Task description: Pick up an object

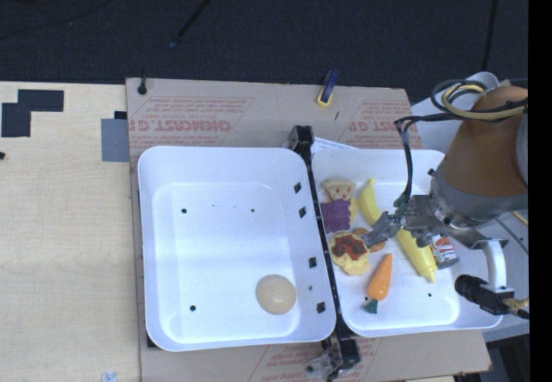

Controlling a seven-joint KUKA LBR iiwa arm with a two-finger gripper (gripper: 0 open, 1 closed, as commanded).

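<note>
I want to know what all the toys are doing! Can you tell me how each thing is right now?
Round cream ball: resting alone in the left bin.
Carrot: lying in the right bin.
Banana: lying near the bin's back.
Purple piece: lying flat.
Pizza slice: lying flat beside the gripper.
Gripper: low over the toys, holding nothing I can see.
</note>
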